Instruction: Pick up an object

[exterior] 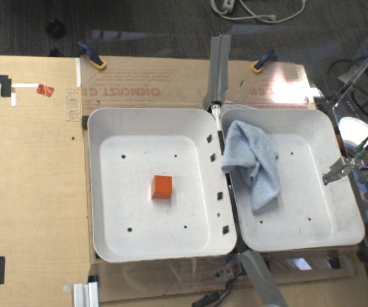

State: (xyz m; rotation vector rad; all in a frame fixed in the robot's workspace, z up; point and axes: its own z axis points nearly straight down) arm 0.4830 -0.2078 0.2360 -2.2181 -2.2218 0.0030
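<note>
The gripper (335, 173) sits at the right bin's (324, 232) 3 o'clock rim, jaw state indeterminable, well apart from the cloth (255, 160) and the orange block (162, 187).

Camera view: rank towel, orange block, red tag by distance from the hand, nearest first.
From the hand at the right bin's right rim:
1. Blue towel, right bin's left part.
2. Orange block, left bin's middle.
3. Red tag, bench, far left.

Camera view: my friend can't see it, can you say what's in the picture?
Two white bins sit side by side on a bench: the left bin holds a small orange block, and the right bin holds a crumpled blue cloth. A metal claw pokes in at the right edge.
</note>
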